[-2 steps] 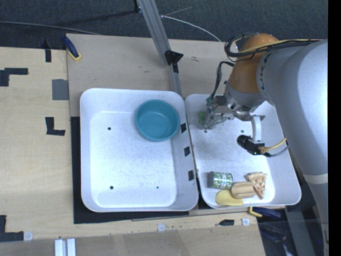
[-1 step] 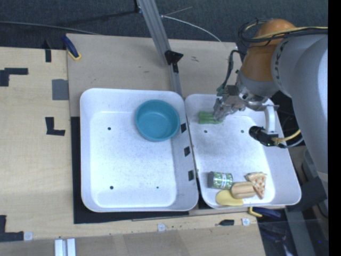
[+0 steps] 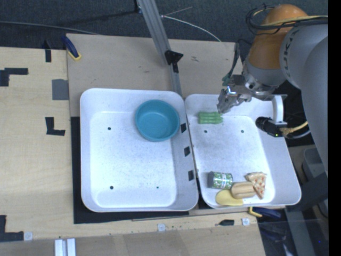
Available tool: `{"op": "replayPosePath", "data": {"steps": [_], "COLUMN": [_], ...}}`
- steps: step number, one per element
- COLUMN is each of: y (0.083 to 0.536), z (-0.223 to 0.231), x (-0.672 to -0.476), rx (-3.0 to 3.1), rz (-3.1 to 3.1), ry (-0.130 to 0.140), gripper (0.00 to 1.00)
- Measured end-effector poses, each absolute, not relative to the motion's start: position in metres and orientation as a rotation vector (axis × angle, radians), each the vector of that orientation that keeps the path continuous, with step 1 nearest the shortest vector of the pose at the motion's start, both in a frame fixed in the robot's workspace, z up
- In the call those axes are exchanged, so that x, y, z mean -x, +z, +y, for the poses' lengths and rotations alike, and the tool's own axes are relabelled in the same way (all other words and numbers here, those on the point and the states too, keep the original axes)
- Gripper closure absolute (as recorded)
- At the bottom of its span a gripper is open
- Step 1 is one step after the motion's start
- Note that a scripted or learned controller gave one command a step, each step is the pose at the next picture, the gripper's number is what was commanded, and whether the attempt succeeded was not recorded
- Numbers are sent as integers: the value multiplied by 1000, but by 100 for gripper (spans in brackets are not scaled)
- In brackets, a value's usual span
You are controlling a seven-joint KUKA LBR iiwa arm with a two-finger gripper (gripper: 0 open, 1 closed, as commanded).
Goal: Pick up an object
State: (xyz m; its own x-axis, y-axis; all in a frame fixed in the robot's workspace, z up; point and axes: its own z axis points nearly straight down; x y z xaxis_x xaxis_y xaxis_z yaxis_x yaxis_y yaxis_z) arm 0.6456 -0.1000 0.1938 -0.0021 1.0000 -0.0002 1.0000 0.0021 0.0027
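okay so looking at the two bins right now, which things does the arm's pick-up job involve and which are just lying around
In play: the tool, poised over the green block in the right bin.

Lying about: blue bowl in the left bin; green can, yellow piece, hot dog, pizza slice.

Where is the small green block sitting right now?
In the camera view, the green block lies in the right bin, near its far left corner beside the divide between the bins, with the gripper just above and right of it.
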Motion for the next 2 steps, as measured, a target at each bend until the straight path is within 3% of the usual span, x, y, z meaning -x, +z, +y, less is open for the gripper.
{"op": "replayPosePath", "data": {"steps": [1,2], "y": [237,243], "z": [-99,-52], "x": [-647,-638], "rx": [-2217,-2217], "rz": [2222,2229], "ry": [4,0], "gripper": [100,100]}}
